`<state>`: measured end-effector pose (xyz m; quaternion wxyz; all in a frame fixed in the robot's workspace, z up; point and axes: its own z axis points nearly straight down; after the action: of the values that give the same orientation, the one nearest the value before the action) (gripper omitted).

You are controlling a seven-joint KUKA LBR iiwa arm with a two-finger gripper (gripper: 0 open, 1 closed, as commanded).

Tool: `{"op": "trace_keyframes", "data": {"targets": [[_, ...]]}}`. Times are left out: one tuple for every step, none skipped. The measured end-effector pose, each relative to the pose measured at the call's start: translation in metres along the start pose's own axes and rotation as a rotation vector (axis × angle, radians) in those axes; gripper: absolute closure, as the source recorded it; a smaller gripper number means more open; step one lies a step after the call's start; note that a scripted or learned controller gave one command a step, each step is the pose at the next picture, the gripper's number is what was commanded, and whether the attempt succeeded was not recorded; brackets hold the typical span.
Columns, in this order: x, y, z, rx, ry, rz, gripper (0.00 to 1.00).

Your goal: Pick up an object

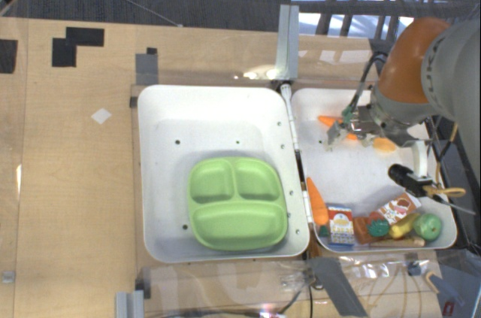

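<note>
My gripper (342,130) hangs low over the upper part of the right bin (353,181). A small orange piece (326,120) lies just beside it on the left, long axis roughly left to right; I judge this the nearest thing to take. Whether I am open or closed, or hold anything, I cannot tell. My arm (421,72) reaches in from the right, orange band (406,68) above the wrist, wrist bent downward. The carrot (316,201) lies lower, along the bin's left wall.
</note>
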<state>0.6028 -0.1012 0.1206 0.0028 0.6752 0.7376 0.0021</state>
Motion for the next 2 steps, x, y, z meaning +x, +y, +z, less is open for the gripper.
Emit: {"op": "trace_keyframes", "data": {"targets": [[-0.0227,0.0625,0.0296,0.022,0.004,-0.028,0.00],[-0.0144,0.0602,0.0276,0.015,0.000,0.069,0.00]]}}
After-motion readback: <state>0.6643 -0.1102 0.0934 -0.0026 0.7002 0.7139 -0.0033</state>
